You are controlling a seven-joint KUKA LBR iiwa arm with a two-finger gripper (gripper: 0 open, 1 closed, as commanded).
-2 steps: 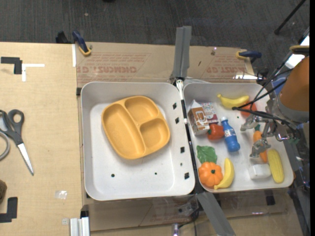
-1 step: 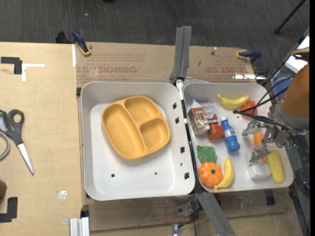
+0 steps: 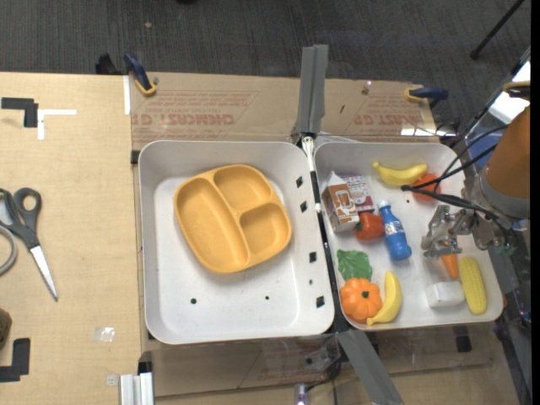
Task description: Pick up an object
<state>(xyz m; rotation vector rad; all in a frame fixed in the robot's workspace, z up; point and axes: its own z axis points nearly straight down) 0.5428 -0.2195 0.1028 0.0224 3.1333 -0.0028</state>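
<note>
Over the right bin [image 3: 419, 321], the gripper [image 3: 442, 240] is hanging low above a carrot [image 3: 450, 265], with the corn [image 3: 472, 283] just beside. I am reading this as the approach step: nothing is sitting between the fingers, which are looking spread. Next move is calling for a short descent and a centred close on the carrot, avoiding the corn. The arm is reaching in from the right, wrist pointing down, orange band [image 3: 511, 163] above.
</note>
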